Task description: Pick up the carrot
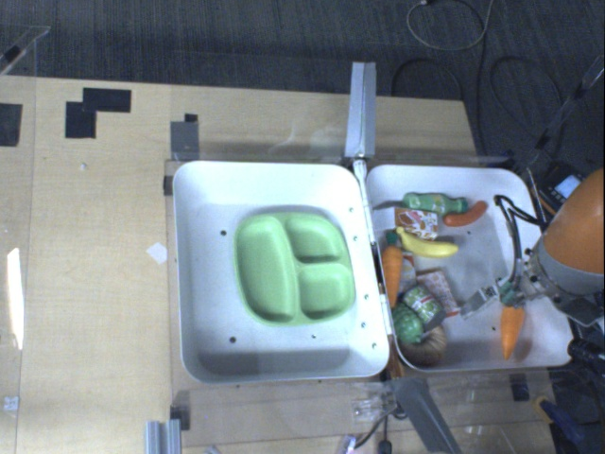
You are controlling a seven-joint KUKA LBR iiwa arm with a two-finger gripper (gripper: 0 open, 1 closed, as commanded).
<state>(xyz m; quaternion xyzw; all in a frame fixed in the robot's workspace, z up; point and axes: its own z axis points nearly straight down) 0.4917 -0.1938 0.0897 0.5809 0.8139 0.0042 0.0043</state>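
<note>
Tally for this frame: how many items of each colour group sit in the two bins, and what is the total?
Orange carrots: 2, one by the divider, one near the right wall
Green: 3, the compartment tray, a bottle, a leafy vegetable
Yellow banana: 1
Red sausage-like piece: 1
Total: 7 clearly identifiable; a few small packets among them are too unclear to sort.

One camera watches me from above the bench [85, 282], fixed and tilted a little, far enough off to take in both white bins whole: the left bin [203, 253] near the middle of its view, the right bin [482, 253] toward the right. Dark carpet [236, 17] runs along the top. My arm [577, 244] enters from the right edge.
</note>
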